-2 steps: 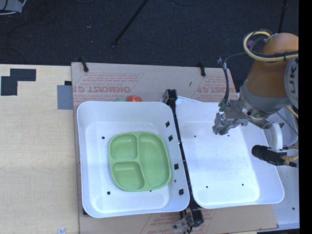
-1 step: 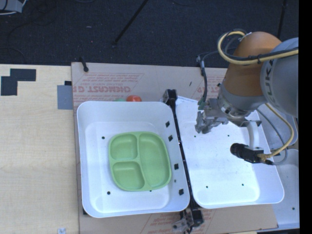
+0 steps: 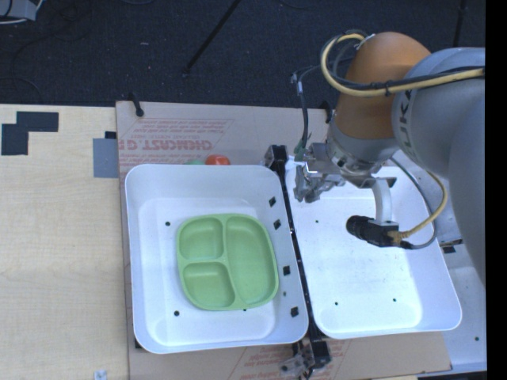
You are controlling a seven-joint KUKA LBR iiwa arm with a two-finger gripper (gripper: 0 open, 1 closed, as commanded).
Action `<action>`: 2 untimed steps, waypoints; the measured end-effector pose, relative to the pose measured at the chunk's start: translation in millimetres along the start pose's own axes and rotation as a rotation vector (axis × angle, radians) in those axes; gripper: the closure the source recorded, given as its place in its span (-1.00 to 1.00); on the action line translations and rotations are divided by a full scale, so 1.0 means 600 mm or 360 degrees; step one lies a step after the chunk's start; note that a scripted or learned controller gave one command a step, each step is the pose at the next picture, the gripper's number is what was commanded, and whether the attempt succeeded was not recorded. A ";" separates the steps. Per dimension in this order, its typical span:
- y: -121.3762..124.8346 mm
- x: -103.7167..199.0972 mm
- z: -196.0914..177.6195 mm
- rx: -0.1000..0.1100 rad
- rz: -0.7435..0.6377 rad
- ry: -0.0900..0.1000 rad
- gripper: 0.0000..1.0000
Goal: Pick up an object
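The grey KUKA arm with its orange band (image 3: 380, 70) reaches in from the right and hangs over the far left corner of the right-hand shallow white plastic bin (image 3: 396, 291). A yellow cable loops around the wrist, and a second cable runs down to a small black cylindrical fitting (image 3: 372, 229) that sits over the middle of that bin.

A sheet of brown printed cardboard (image 3: 174, 137) lies under both bins, on the pale wooden bench (image 3: 55, 252).

The left-hand shallow white plastic bin (image 3: 150, 204) touches the right-hand one along a shared edge lined with black clips. In it, a light green plastic plate with three compartments (image 3: 227, 261) lies flat, slightly turned, near the centre and a little toward the near right.

The two-finger metal gripper (image 3: 305, 190) points down at the far left corner of the right-hand bin, just beside the dividing edge. Its fingers are small and blurred against the white wall, so I cannot tell how far apart they stand, nor whether anything is between them.

Just beyond the far rim of the left-hand bin, a small red-orange object (image 3: 217, 161) rests on the cardboard, with a smaller green bit just to its left.
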State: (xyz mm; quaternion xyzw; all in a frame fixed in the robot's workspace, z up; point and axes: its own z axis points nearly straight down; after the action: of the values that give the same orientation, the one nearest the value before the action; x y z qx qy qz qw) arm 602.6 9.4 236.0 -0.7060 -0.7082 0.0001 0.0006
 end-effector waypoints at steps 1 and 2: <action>0.029 0.070 0.021 0.0002 0.0000 0.0000 1.00; 0.063 0.152 0.000 -0.0001 0.0000 0.0000 1.00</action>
State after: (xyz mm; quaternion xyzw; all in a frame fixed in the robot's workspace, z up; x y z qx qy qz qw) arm 640.1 100.7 235.8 -0.7059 -0.7083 -0.0002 0.0005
